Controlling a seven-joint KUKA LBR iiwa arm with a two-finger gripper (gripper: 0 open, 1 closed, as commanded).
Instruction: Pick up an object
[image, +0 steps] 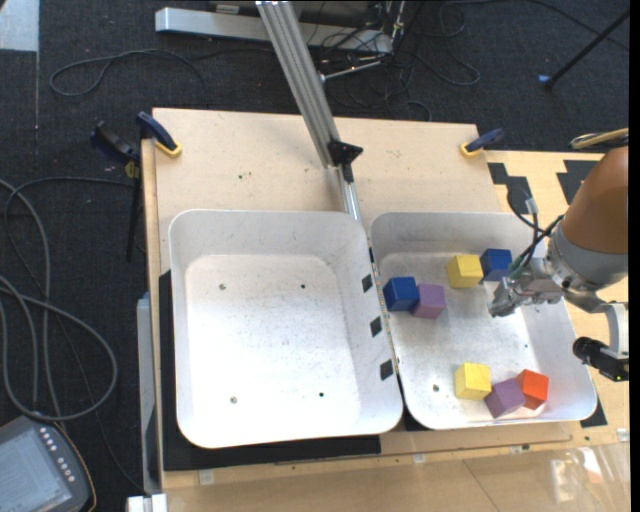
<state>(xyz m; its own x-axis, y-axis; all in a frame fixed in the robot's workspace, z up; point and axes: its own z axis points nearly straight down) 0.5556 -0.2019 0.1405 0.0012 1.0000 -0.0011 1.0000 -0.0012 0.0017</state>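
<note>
The right bin (430, 230) holds several small blocks. A blue block (401, 293) and a purple block (430, 300) touch near the bin's left side. Farther back lie a yellow block (464, 270) and a blue block (496, 263), side by side. Near the front sit a yellow block (472, 380), a purple block (504, 396) and an orange block (535, 387). My gripper (505, 300) hangs at the right side of this bin, just in front of the rear blue block, with nothing visibly between its fingers.
The left bin (190, 240) lies beside the right one on the wooden bench. A slanted metal pole (305, 85) reaches down to the bins' shared back edge. Clamps sit at the bench's rear corners, and cables trail over the dark floor.
</note>
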